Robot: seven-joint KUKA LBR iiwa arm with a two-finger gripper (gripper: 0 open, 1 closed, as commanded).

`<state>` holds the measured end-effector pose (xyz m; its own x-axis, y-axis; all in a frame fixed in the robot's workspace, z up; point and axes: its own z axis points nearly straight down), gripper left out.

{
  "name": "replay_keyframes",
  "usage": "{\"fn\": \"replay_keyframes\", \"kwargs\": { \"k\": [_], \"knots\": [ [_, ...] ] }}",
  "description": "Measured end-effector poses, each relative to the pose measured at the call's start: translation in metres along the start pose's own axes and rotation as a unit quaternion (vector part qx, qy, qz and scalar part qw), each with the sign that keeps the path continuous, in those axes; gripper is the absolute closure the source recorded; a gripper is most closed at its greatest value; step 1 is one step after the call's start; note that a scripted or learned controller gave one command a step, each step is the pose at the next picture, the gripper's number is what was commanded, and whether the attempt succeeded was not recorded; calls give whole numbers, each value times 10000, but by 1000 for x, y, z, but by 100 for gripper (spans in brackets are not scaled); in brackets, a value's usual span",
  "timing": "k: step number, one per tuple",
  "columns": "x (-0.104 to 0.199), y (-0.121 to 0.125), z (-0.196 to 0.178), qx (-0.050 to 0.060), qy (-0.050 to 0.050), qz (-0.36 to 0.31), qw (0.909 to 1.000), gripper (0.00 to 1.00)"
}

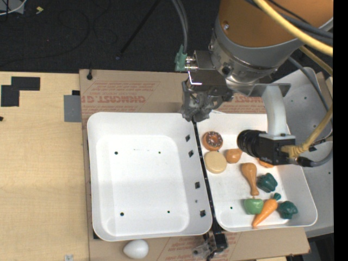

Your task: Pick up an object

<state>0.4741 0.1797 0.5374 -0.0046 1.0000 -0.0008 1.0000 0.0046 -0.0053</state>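
The big grey arm reaches in from the right, and its gripper hangs over the far end of the wall between the two white bins. I cannot tell from here if the claw is let go or squeezed tight, and I see no toy in it. The left bin sits beside the right bin, and the toys to pick from are all in the right one. There is a round donut near the gripper, with a pale round bun just below it and a small orange lump beside that. Lower down lie a chicken leg, a dark green toy, a light green toy, a carrot and another green piece. A white egg sits outside the bins, on the board in front. What could go wrong? The gripper is right over the wall between the bins, so if it goes straight down it may bump the rim and grab nothing. The donut and bun lie close together, so the claw might push one away or pinch both. The toys look smooth and round, so one could slip out when lifted.
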Motion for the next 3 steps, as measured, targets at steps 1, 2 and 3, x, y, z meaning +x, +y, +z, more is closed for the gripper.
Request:
{"fn": "replay_keyframes", "kwargs": {
  "k": [1, 2, 3],
  "knots": [
    [45, 12, 171, 60, -34, 4, 10000, 100],
    [64, 10, 457, -8, -9, 19, 10000, 100],
    [64, 5, 339, -47, 22, 19, 10000, 100]
  ]
}}
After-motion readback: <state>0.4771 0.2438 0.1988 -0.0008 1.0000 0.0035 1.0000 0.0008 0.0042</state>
